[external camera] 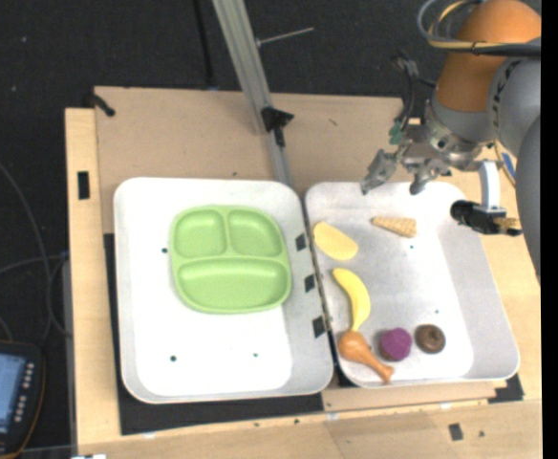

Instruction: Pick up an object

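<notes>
My gripper hangs open above the far edge of the right bin, with nothing between its fingers. A little below and right of it lies a tan waffle cone. Along the bin's left side rest a pale yellow chip-shaped piece and a yellow banana. In the near part of that bin are an orange drumstick, a purple plum-like ball and a brown doughnut.
The left bin holds a green divided plate. A slanted metal pole with a black clamp rises behind the bins. The tan bench board surrounds both bins.
</notes>
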You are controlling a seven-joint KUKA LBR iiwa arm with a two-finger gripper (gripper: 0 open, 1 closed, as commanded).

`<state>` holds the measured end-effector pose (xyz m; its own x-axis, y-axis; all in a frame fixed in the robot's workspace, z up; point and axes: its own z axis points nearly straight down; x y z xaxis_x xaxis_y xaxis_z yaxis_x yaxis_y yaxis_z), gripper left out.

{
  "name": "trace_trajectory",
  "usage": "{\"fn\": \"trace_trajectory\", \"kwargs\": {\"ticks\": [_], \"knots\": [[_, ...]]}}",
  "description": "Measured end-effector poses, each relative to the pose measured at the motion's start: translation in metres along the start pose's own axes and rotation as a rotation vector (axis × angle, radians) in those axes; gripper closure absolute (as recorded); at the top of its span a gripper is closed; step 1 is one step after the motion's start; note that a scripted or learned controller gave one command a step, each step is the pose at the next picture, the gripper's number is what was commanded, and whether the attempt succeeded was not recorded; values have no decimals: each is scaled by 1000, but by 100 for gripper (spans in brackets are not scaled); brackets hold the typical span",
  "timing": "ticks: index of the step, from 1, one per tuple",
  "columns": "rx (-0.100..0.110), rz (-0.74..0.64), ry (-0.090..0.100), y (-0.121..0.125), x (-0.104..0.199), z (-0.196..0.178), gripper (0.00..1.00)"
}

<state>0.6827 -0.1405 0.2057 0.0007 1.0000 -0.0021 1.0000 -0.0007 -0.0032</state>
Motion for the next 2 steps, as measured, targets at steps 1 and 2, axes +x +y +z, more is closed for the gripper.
{"fn": "trace_trajectory", "kwargs": {"ticks": [1,2], "knots": [[1,-3,1,-3,6,61,0],[-11,-3,-3,0,4,102,0]]}}
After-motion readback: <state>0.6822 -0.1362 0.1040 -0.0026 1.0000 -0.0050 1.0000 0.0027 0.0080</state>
